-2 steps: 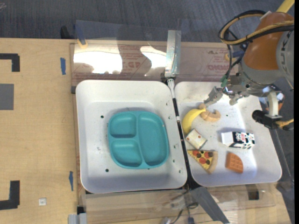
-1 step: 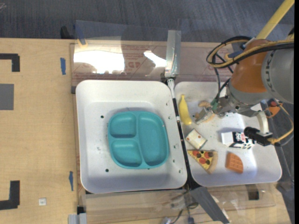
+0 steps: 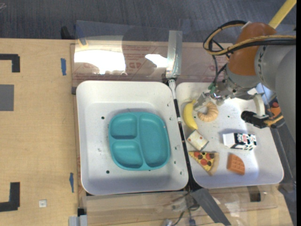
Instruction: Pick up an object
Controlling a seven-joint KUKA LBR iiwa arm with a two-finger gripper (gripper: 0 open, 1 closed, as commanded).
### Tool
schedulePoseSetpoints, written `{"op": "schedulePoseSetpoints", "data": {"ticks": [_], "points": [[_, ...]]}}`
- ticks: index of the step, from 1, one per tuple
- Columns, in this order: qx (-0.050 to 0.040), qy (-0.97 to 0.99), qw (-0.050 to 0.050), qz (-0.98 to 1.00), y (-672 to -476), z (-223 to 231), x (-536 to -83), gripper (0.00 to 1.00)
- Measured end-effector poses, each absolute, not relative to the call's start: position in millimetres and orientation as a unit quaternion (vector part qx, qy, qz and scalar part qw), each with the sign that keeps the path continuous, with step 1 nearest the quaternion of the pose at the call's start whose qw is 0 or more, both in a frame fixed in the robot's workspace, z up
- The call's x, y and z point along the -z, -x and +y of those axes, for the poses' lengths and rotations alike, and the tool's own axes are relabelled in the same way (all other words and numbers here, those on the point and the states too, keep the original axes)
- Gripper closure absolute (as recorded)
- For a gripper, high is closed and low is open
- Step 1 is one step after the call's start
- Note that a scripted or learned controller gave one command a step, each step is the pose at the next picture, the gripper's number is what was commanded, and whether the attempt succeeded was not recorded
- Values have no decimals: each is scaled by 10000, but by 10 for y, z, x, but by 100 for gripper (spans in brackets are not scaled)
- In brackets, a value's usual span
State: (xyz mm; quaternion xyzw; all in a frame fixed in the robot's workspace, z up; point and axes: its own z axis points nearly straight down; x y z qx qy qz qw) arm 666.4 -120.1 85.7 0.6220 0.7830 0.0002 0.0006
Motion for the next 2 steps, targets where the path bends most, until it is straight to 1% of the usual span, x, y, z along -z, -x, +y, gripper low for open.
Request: {"op": "schedulePoseSetpoints", "data": {"ticks": [1,2], "points": [[35,-5187,-42,8549,-6641,-1317,-860,0],[-4,-5183,44,8552,-6687,-1311,-999,100]]}}
